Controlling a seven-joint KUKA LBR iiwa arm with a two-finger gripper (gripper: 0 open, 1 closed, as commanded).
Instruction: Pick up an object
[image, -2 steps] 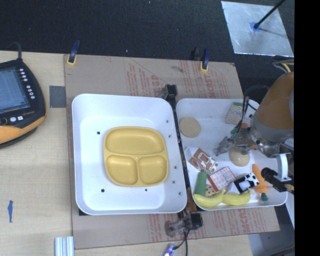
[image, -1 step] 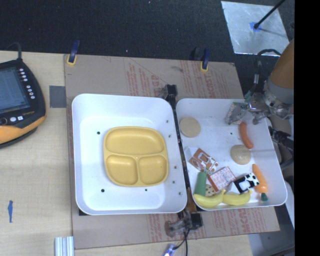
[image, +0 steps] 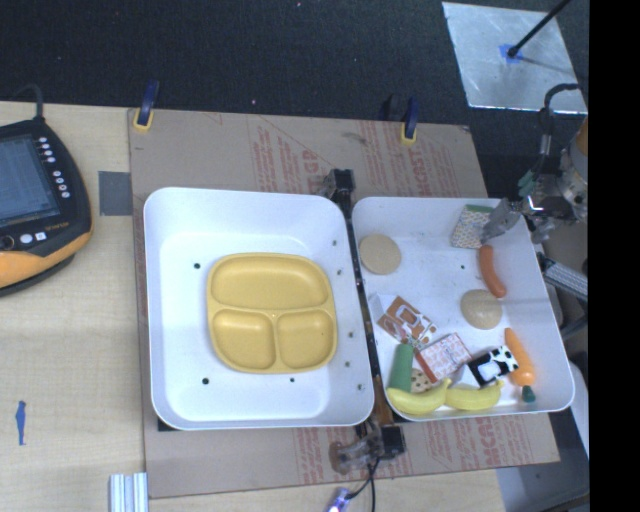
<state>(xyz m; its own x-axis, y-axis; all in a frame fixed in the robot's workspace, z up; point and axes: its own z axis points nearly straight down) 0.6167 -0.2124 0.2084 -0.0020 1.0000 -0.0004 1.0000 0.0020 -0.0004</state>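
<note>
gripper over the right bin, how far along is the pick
Barely begun. The gripper hovers at the right white bin's far edge, beside the orange sausage-shaped toy, with nothing seen between its fingers. The toys there all lie loose, so grasping and lifting remain.

A pale wooden bench (image: 70, 340) fills the lower frame, brown cardboard (image: 300, 160) clamped on it. Dark floor (image: 250, 45) runs along the top.
</note>
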